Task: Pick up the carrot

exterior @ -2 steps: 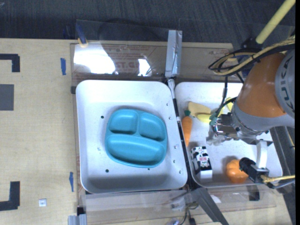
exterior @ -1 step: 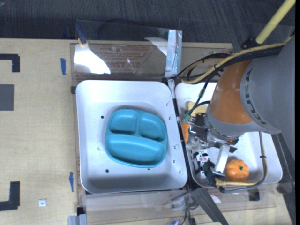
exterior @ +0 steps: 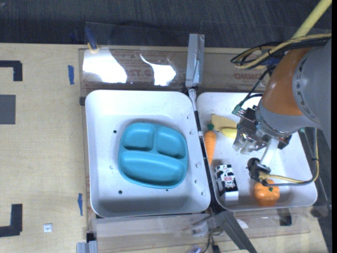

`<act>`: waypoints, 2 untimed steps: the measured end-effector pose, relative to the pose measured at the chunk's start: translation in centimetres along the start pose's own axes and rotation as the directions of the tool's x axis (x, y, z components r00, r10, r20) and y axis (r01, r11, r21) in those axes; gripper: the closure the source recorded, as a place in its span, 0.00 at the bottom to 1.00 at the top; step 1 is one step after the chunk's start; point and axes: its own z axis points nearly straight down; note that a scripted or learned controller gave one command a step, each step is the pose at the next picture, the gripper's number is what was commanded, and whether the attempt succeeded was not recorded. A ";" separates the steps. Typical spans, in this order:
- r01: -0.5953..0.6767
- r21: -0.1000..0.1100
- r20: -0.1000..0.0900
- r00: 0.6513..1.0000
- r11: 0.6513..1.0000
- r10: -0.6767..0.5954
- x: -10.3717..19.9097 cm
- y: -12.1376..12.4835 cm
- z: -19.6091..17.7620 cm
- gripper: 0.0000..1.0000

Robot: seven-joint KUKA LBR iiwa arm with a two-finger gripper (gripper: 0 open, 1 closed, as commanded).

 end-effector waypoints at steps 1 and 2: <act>0.046 0.006 -0.002 0.999 0.999 -0.046 5.4 -7.2 0.0 1.00; -0.095 0.000 0.000 0.995 0.995 0.095 -0.6 1.3 0.0 1.00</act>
